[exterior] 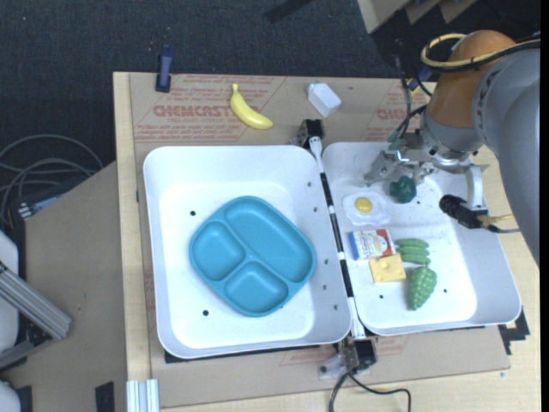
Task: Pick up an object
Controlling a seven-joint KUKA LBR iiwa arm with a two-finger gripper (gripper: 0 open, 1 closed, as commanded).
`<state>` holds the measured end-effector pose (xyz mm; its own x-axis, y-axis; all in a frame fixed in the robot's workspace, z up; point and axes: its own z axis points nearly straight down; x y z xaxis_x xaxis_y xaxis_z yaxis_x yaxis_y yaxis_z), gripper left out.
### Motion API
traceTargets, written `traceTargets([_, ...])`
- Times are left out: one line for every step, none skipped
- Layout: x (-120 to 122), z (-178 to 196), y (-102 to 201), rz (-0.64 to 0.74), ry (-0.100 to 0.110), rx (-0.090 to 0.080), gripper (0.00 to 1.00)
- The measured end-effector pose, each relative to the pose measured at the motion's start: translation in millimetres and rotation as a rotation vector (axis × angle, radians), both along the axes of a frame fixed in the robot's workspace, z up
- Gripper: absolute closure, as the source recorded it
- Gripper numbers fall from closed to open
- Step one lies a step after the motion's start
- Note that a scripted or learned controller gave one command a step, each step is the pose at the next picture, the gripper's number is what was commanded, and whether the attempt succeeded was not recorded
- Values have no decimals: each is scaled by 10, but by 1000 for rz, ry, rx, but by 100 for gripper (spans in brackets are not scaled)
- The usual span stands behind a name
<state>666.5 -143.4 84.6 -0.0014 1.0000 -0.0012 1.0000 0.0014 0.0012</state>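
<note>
My gripper (pixel 400 173) hangs over the far part of the right bin (pixel 493 281), with its fingers spread open. A small dark teal object (pixel 402 190) sits on the bin floor just below the fingertips and is not gripped. Nearer the front lie a toy fried egg (pixel 364 205), a small red, white and blue carton (pixel 371 244), a yellow cheese square (pixel 387 269), a green pea pod (pixel 413 251) and a knobbly green piece (pixel 420 287).
A blue divided plate (pixel 250 253) lies in the left bin (pixel 171 187). Behind the bins, on the cardboard, sit a yellow banana (pixel 248 110), a white block (pixel 324 99) and a small blue item (pixel 164 69). The arm enters from the upper right.
</note>
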Motion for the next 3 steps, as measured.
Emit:
traceTargets([-127,4,-71,-1,3,1,0])
traceTargets([-120,109,-69,-1,0,0,100])
traceTargets([-306,1011,635,0,-2,1,100])
